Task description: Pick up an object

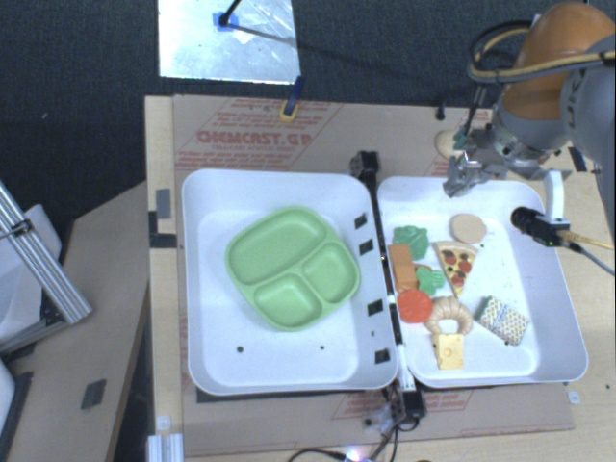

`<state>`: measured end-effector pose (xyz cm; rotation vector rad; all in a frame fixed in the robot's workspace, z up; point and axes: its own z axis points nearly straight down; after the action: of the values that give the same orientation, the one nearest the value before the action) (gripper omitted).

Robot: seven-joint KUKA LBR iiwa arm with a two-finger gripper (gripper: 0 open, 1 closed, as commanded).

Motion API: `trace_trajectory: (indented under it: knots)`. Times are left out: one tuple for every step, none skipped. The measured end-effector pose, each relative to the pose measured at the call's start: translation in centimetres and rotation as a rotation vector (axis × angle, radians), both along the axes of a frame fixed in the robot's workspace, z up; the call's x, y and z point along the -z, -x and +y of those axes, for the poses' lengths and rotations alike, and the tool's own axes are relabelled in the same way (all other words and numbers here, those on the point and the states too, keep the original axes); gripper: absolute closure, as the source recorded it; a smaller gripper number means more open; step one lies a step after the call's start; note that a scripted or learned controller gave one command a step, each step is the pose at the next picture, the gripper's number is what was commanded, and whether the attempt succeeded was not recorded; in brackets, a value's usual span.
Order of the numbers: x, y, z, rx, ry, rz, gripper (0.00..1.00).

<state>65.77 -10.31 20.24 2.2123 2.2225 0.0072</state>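
My gripper (463, 175): above the right bin's (558, 296) far rim, fingers' state unclear (too small to tell).
Toy food: in that bin, pizza slice (457, 263) mid-floor, cookie (469, 227) just beyond.

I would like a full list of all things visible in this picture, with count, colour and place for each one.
left bin: one, white, left on bench
divided plate: one, green, in left bin
right bin: one, white, right on bench
toy foods: about nine, mixed colours, clustered in right bin
pizza slice: one, yellow and red, among them
round cookie: one, tan, above the pizza slice
shiny sheet: one, silver, behind bench
arm: one, grey and orange, upper right
gripper: one, grey, over right bin's far edge
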Motion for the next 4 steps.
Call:
trace_trajectory:
  knots:
    - [-2.4,-0.1,0.0,-0.001,-0.001,0.002,1.00]
    - [-3.2,4.2,2.6,-0.003,-0.001,0.007,1.00]
    - [-3.0,7.0,2.7,0.004,-0.001,0.009,1.00]
    - [-2.1,7.2,3.6,0.000,-0.001,0.007,1.00]
